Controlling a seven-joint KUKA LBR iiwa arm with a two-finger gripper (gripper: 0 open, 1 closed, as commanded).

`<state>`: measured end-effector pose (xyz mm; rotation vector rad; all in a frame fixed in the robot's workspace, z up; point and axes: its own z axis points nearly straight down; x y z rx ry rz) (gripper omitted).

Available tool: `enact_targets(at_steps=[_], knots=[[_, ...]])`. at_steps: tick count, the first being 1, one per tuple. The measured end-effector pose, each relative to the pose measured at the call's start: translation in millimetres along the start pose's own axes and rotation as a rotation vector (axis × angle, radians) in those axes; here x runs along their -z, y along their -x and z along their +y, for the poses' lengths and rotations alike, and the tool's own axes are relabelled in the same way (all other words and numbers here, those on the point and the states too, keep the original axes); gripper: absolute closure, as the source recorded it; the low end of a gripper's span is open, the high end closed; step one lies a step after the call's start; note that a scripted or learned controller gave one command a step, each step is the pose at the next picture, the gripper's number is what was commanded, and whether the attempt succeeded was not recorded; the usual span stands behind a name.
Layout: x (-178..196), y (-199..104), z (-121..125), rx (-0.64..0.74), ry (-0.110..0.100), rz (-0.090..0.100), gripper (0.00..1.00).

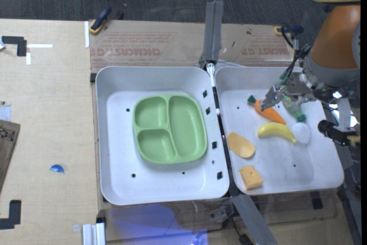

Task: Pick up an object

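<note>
The right bin (321,178) holds a toy carrot (269,111), a yellow banana (276,131), a white egg-like ball (301,133), a tan chip-shaped piece (241,145) and an orange cheese block (250,177). My gripper (287,98) hangs over the bin's upper right part, just right of the carrot's top and above the banana. Its metal parts overlap the carrot's upper end. Nothing is seen lifted.
The left bin (114,181) holds a green divided plate (170,128). A grey divider post (213,31) stands between the bins at the back. Cardboard (149,43) lies behind the bins. A small blue object (56,168) lies on the wooden bench at left.
</note>
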<state>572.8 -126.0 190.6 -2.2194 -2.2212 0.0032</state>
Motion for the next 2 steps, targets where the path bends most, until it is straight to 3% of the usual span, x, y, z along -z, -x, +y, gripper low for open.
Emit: enact_targets(at_steps=[1,2], knots=[[-98.6,30.6,17.1,0.232,0.003,-0.001,0.0],[-89.8,32.1,16.9,0.227,0.003,0.0,1.0]])
